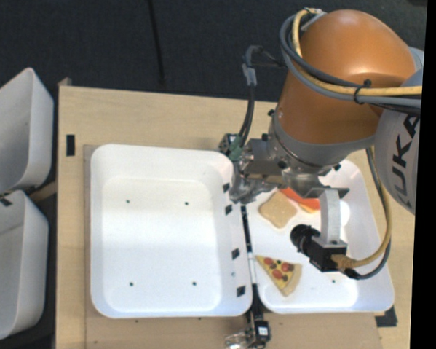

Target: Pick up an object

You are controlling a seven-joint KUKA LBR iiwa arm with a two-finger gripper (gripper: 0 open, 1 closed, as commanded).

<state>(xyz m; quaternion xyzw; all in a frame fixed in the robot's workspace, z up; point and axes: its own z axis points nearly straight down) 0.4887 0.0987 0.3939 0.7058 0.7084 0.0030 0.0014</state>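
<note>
A pale wood counter [73, 221] fills the middle of the frame, set against a dark carpeted floor [102, 25] across the top. Two shallow white bins sit side by side on it: the left bin [156, 232] at centre, the right bin [365, 287] under the arm. The gripper [241, 184] hangs at the bins' shared edge; whether it is clenched or released I cannot tell. In the right bin lie a toy bread slice [277, 209], an orange piece [307, 204] and, lower, a toy pizza slice [282, 273].
</note>
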